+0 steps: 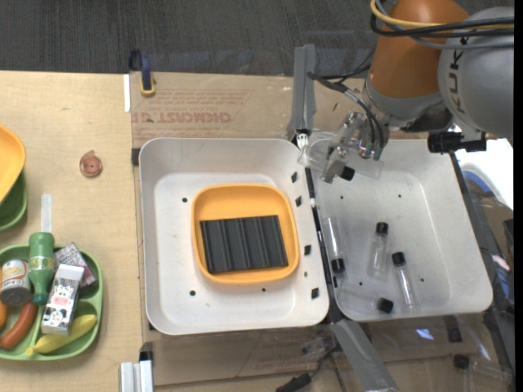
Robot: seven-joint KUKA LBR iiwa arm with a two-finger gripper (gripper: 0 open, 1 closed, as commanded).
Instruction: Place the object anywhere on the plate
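Gripper (343,158) over right bin's (458,292) upper-left corner; finger state indiscernible; something clear, possibly a vial, at tip. Vials (391,269) with black caps loose on the bin floor below. Yellow plate (245,201) with dark ribbed insert in left bin (163,300).

The setting is a robotics laboratory test bench. Indicators: an industrial KUKA arm (458,64) with exposed cabling; two shallow white bins (155,219) fixed side by side on a cardboard-covered bench (196,113); clear sample vials (377,247) as test objects; a green tray of toy food (49,300); grey carpet flooring (204,15).
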